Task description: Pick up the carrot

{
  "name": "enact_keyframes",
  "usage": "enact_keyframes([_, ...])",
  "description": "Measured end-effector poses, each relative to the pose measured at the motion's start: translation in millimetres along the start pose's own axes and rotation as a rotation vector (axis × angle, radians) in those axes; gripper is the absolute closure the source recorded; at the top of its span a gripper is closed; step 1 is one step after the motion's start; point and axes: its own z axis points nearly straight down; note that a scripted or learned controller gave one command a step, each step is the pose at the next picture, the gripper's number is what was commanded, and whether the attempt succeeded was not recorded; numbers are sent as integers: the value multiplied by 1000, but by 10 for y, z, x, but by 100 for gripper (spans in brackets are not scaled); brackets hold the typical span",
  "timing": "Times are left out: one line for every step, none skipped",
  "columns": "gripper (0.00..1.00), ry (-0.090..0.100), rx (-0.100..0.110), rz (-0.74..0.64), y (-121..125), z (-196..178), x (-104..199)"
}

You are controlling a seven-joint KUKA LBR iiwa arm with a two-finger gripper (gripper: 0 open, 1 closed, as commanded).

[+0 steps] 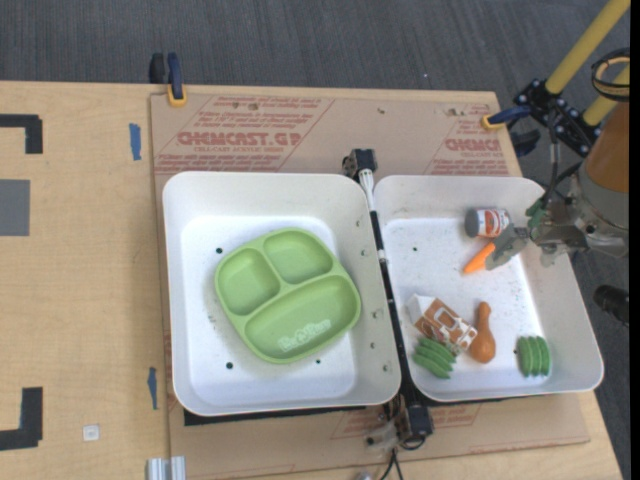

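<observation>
The carrot point(477, 262) is a small orange piece lying on the floor of the right bin point(570, 298), near its middle and just below a small can point(487, 222). My gripper point(522, 255) hangs over the bin's right part and stands open. Its left finger point(506, 247) reaches down next to the carrot's right end. Nothing is held between the fingers.
The right bin also holds a brown-and-white packet point(444, 321), an orange drumstick-shaped toy point(484, 334) and two green toys point(434, 356) point(533, 356) near its front. A green divided plate point(287, 293) lies in the left bin point(190, 268). Yellow-and-blue clamps point(545, 98) stand at the back right.
</observation>
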Motion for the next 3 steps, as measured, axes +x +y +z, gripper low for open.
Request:
enact_keyframes([0, 0, 0, 100, 714, 964, -283])
enact_keyframes([0, 15, 0, 485, 757, 1264, -460])
enact_keyframes([100, 8, -6, 485, 762, 1151, -493])
